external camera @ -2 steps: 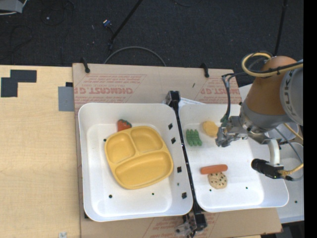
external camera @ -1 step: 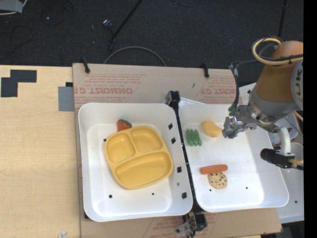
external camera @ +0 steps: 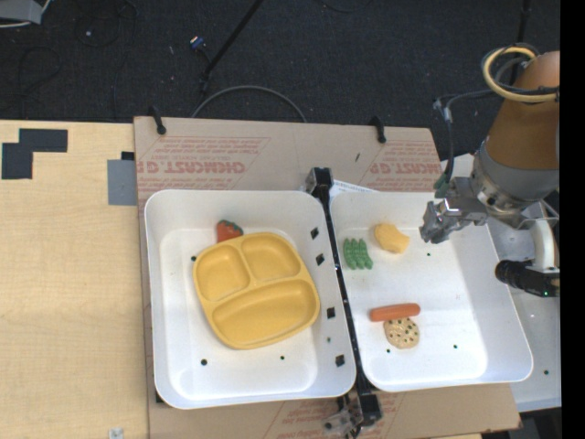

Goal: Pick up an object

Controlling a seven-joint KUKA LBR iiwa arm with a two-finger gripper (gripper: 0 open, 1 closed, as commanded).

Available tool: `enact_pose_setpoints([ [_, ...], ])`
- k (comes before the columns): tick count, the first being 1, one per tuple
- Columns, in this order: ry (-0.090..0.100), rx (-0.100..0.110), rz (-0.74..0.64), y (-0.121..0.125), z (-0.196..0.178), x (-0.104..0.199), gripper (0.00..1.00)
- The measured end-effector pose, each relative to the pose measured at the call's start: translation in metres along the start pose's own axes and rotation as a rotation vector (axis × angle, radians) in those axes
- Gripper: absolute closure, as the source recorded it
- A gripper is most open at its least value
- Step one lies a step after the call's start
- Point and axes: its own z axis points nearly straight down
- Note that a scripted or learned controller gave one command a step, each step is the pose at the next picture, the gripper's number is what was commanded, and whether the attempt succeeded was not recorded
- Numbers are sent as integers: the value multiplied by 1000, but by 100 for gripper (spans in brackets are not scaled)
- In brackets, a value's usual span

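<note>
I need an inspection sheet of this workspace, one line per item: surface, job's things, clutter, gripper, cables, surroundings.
Surface: two white bins, left bin and right bin, on a cardboard sheet over a wooden bench.
Job's things: in the right bin, a yellow piece, a green pea pod, a sausage, a cookie.
Clutter: yellow divided tray in the left bin, a red and green piece touching its far edge.
Gripper: gripper over the right bin, near the yellow piece; holds nothing.
Cables: black cables on the dark floor behind.
Surroundings: dark carpet.
</note>
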Motion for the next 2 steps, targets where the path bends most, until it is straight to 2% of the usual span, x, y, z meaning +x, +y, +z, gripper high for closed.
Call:
enact_pose_setpoints([
  [1, 1, 4, -2, 15, 12, 44, 100],
  [2, 2, 3, -4, 22, 7, 101, 100],
])
